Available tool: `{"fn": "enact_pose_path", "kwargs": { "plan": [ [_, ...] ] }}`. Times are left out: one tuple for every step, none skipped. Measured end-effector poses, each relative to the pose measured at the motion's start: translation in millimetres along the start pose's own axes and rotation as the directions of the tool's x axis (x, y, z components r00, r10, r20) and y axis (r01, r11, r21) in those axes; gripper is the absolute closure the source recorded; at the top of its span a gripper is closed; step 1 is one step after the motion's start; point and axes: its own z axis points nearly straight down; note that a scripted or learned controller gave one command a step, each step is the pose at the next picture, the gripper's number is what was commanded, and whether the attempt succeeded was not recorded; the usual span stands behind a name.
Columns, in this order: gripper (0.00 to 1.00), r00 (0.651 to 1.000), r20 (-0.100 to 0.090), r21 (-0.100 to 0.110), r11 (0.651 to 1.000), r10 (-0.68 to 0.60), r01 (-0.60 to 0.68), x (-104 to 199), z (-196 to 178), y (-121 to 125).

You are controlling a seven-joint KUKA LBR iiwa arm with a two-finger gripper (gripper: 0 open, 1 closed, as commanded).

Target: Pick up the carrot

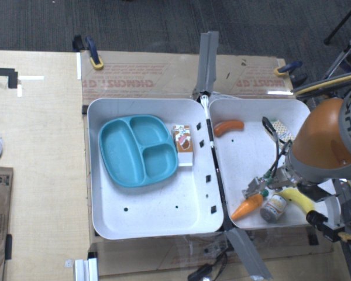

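Note:
The carrot (246, 207), orange with a small green top, lies tilted near the front edge of the right bin (245, 157). Its thick end points up and to the right. My gripper (258, 187) hangs low just above that thick end, close to it or touching it. The arm, with its orange band (324, 134), reaches in from the right and covers the bin's right side.
A small tin can (273, 208) and a yellow banana (299, 199) lie right beside the carrot. An orange sausage (228, 127) and a dark utensil (274, 129) lie at the back. The left bin (140, 215) holds a blue divided plate (139, 151) and a small box (183, 140).

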Motion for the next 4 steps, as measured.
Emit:
{"fn": "enact_pose_path", "kwargs": {
  "plan": [
    [1.00,1.000,0.001,0.000,1.000,0.005,-0.005,-0.9,-8.6,0.2],
    [0.00,1.000,0.001,0.000,1.000,0.004,-0.004,-0.8,-8.6,0.3],
    [0.00,1.000,0.000,0.000,1.000,0.000,0.000,13.0,8.9,2.2],
    [1.00,1.000,0.001,0.000,1.000,0.006,-0.006,11.7,0.3,2.2]
  ]
}}
